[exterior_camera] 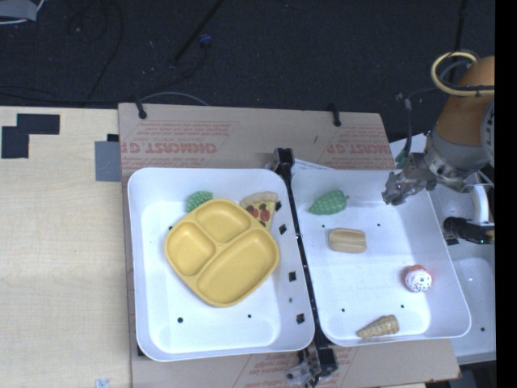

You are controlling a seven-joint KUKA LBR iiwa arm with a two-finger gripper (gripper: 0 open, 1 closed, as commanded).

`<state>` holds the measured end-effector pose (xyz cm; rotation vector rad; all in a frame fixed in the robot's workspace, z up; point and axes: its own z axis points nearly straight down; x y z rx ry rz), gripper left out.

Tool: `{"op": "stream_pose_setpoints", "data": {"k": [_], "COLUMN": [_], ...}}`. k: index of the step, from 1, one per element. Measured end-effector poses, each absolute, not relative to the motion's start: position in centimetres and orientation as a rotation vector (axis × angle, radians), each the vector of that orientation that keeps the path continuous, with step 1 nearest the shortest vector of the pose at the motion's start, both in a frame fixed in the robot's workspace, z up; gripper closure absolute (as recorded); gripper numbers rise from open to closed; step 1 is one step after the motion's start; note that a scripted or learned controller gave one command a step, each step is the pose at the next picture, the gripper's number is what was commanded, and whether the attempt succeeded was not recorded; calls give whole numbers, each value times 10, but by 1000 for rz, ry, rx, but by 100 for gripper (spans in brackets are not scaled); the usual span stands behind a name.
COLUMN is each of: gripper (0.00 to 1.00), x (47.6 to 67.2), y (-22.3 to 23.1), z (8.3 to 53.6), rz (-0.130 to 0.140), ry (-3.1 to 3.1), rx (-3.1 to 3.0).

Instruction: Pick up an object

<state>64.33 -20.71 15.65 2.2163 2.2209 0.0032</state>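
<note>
The right bin (388, 217) holds a green leafy toy (328, 203), a tan bread roll (346, 240), a white ball with red specks (418, 280) and a waffle cone (379, 326). My gripper (397, 191) hangs over that bin's far right edge, up and right of the roll, with nothing seen between its fingers. In the left bin (153, 314) lies a yellow divided plate (222, 251), with a green toy (199, 200) and a pizza slice (260, 207) behind it.
A black divider (295, 249) runs between the two bins. Cardboard (242, 136) lies under both bins, and a light wooden bench top (56, 249) extends to the left. White hardware (477, 217) sits just right of the right bin.
</note>
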Motion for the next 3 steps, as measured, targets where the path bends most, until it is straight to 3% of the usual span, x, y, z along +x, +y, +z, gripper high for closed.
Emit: {"op": "stream_pose_setpoints", "data": {"k": [1, 2, 3], "gripper": [100, 100, 100], "x": [640, 640, 623], "y": [-210, -210, -160], "z": [220, 236, 242], "rz": [3, 0, -1], "ry": [2220, 2224, 2229], "rx": [2216, 2217, 2219]}}
